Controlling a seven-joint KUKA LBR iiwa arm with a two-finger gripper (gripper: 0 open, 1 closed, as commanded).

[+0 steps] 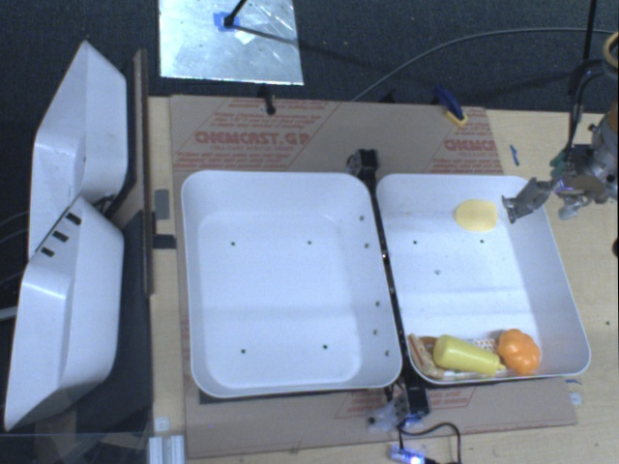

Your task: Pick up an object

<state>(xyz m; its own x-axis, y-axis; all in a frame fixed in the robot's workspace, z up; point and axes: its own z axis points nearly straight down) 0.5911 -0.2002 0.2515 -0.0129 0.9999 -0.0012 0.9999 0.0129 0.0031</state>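
Observation:
A pale yellow round object (476,215) lies in the far part of the right bin (474,293). In that bin's near corner a yellow oblong object (467,355) lies beside an orange object (519,351), with a tan strip (422,349) under them. My gripper (539,209) hangs over the bin's far right rim, a little to the right of the pale yellow object and not touching it. It is open, and nothing sits between its fingers (520,201).
The left bin (280,278) sits alongside, a black divider clip (366,160) between the two. Brown cardboard (261,133) lies under both bins. White covers (73,230) stand at the far left, and a shiny metal sheet (230,27) lies at the back.

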